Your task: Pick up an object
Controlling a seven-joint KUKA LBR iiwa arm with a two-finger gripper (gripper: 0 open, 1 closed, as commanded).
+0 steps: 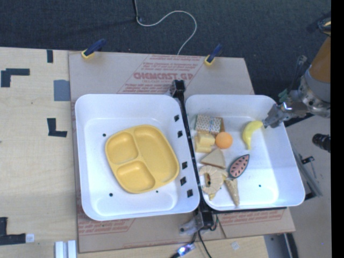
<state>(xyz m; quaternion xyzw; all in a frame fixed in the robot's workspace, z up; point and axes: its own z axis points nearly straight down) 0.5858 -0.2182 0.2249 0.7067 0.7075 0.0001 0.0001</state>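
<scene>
Nothing picked yet. Gripper [273,119] hangs over right bin [279,190] near its far right rim, just beside the banana [250,133]; grip state unclear, can't tell. Banana lies in the bin. Grasp and lift remain.

grey metal wrist [314,93], orange band [324,61] above, dark claw [273,118] tip.

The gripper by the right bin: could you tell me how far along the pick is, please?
Nothing looks picked yet. The gripper is at the right bin's far right edge, just beside the banana, which lies on the bin floor like the orange ball. Grasping and lifting an object remain.
</scene>
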